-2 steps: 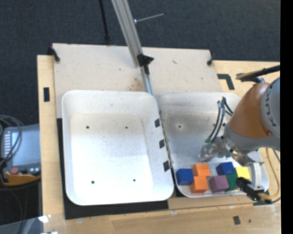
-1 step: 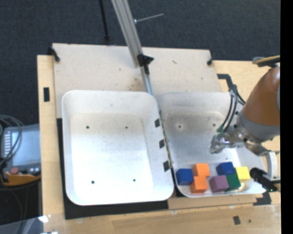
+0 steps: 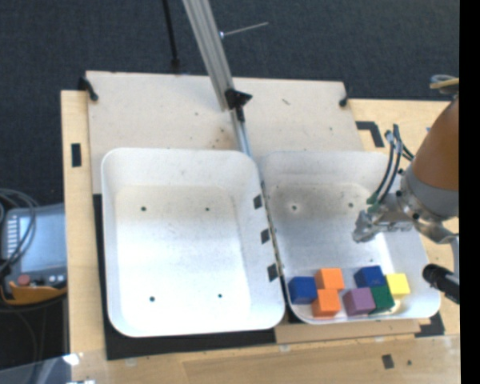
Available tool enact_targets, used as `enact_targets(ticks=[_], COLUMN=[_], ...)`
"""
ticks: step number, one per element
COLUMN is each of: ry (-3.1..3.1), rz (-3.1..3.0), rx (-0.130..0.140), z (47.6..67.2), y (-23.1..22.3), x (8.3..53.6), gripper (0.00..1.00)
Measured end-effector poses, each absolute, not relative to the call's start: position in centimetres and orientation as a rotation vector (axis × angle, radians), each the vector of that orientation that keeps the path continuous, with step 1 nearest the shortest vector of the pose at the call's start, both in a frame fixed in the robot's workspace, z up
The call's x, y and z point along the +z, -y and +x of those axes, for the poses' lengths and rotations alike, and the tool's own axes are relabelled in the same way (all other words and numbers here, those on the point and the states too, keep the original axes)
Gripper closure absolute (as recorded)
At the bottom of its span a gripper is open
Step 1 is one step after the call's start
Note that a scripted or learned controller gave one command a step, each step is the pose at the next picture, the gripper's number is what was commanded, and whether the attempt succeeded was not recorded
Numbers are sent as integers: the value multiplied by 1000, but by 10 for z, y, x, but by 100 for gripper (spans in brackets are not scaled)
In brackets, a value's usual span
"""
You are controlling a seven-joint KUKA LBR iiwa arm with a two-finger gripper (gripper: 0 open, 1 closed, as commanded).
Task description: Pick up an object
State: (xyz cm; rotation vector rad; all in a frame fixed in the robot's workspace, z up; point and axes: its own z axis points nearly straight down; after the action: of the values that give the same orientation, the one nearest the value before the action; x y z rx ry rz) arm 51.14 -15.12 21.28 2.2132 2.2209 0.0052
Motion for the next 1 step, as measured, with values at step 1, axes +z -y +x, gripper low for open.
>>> enact_targets(ticks=[1], ry=[-2228], rz=[2212], rx=[5], z=[534], y=[107], x=[227], gripper=[100])
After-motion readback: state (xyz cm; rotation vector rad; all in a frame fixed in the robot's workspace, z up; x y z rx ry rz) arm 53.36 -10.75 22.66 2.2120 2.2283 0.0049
